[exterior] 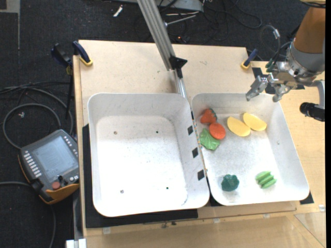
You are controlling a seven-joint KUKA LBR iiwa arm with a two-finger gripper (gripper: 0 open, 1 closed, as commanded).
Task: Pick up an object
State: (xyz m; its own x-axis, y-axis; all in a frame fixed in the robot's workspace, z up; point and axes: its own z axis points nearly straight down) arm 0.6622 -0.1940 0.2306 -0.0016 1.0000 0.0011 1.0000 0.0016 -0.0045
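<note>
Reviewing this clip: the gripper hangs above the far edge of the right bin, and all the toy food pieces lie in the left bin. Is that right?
Not quite. The camera view shows the gripper above the far edge of the right bin, but the toy food pieces, such as the two yellow pieces and the dark green piece, lie in that same right bin, not the left bin.

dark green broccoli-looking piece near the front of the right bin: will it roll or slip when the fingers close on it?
The dark green piece looks lumpy and rounded, so it may rock or turn under a push rather than slide cleanly. Its bumpy surface probably gives fingers uneven contact. It sits apart from the ridged light green piece, so a nudge likely won't disturb neighbours. The gripper hangs over the bin's far edge.
</note>
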